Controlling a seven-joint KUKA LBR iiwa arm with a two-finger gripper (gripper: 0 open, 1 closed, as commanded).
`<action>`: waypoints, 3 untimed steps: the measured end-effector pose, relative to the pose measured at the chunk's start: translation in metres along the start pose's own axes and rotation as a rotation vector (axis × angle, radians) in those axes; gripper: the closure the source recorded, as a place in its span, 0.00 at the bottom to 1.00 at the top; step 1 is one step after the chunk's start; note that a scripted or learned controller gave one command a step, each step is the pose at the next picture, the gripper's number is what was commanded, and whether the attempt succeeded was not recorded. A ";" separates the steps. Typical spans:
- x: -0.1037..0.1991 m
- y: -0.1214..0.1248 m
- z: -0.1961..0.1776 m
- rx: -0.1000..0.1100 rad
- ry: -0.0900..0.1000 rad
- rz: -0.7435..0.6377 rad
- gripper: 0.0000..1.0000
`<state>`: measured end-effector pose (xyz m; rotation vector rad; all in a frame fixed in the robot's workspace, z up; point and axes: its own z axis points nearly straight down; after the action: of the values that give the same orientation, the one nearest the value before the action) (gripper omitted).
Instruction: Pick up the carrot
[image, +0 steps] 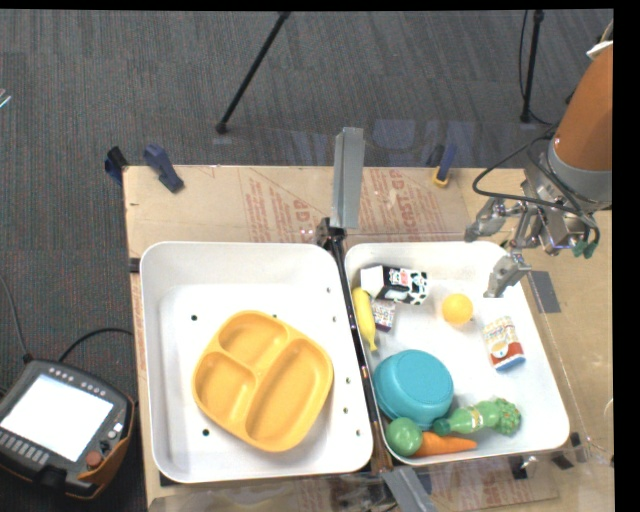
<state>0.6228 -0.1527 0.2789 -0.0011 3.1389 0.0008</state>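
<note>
The carrot (447, 444) is orange and lies flat along the front wall of the right bin (545, 375). Its thick end touches a green ball (403, 436), and a green broccoli-like toy (486, 417) lies just behind it. My gripper (494, 250) hangs over the bin's back right corner, far behind the carrot. It is open, with nothing between its fingers (503, 273).
The right bin also holds a blue bowl (413, 385), a yellow ball (457, 308), a banana (364, 318), a cow-patterned carton (400, 284), a small box (383, 315) and a red-and-white box (503, 343). The left bin (165, 300) holds a yellow divided plate (263, 379).
</note>
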 end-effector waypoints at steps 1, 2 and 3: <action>0.037 0.001 0.175 -0.003 0.013 -0.126 0.00; 0.018 -0.020 0.192 -0.001 0.001 -0.179 0.00; 0.017 -0.058 0.190 0.000 -0.002 0.022 0.00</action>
<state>0.6065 -0.2109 0.0888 0.0328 3.1367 0.0007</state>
